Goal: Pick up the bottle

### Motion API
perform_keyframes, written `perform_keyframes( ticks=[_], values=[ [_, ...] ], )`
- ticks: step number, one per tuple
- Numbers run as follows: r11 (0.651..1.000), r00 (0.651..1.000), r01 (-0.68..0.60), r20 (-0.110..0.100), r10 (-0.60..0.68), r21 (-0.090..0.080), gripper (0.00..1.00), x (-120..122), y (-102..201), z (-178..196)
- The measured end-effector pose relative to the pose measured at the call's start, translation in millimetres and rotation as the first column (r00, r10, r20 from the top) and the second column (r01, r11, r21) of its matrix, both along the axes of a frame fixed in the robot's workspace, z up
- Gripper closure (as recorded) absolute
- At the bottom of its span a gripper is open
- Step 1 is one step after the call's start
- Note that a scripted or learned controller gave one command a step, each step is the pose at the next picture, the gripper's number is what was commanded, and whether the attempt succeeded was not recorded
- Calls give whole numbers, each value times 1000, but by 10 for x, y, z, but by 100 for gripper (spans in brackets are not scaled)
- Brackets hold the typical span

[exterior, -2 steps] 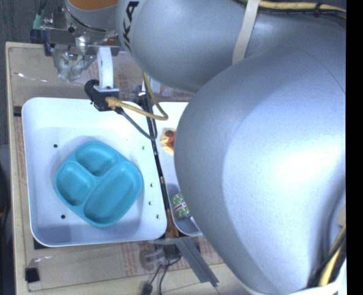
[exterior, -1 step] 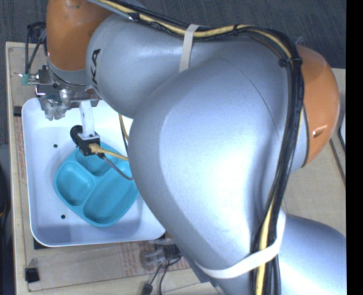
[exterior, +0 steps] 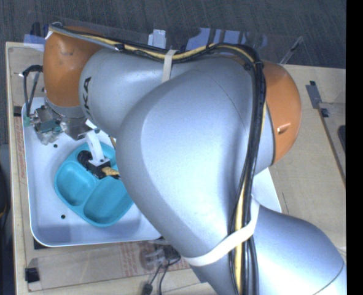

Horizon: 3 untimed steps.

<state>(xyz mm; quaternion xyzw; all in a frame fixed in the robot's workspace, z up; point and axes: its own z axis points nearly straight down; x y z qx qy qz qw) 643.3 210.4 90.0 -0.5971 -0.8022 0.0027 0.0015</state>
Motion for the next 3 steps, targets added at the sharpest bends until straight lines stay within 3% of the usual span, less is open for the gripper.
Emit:
perform_keyframes(
  ticks=[1,2,3],
  values=[
    [954,954,299,5,-299,2,100,130,-33,17],
    [956,956,294,3,-294,1,100,128,-33,108],
    [998,998,70,0,-70,0,100,124,-634,356]
  ],
)
